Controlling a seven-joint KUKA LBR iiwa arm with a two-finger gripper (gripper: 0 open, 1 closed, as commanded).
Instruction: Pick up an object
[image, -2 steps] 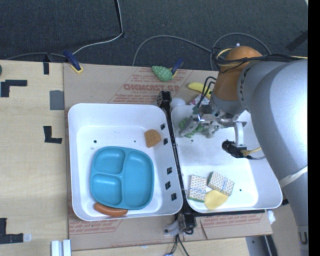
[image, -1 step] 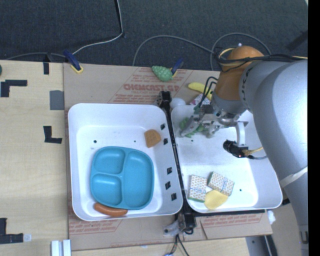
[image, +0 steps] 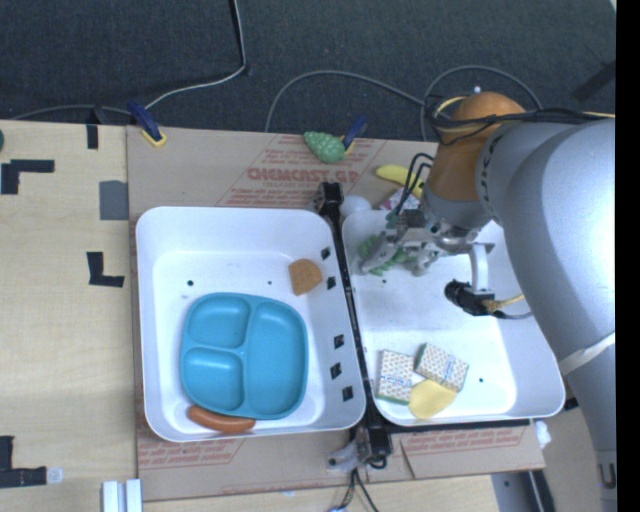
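Jaws first: you cannot tell whether they are spread or pressed together, because the gripper (image: 404, 246) reads as a tangle of grey metal and dark cable at the far end of the right bin (image: 500, 345), under the orange band of the arm (image: 560, 230). Right at the gripper, on its left-bin side, you see a green object (image: 372, 256) low against the bin floor. It looks longer than it is wide, and its long axis slants from the divider up toward the gripper. Which end is which stays too blurred for you to call, and you cannot see whether it sits between the jaws or only beside them. Beyond the gripper, on the cardboard outside the bin, a yellow banana (image: 398, 175) lies pointing roughly across the bench. Well apart from the jaws, at the near end of the same bin, two patterned packets (image: 398, 375) (image: 441, 366) sit side by side, with a yellow piece (image: 430, 401) touching them. Across the divider from the jaws, the left bin (image: 160, 250) holds a tan piece (image: 305, 275), a blue divided plate (image: 243, 355) and an orange sausage (image: 221, 420) lying along the plate's near edge.
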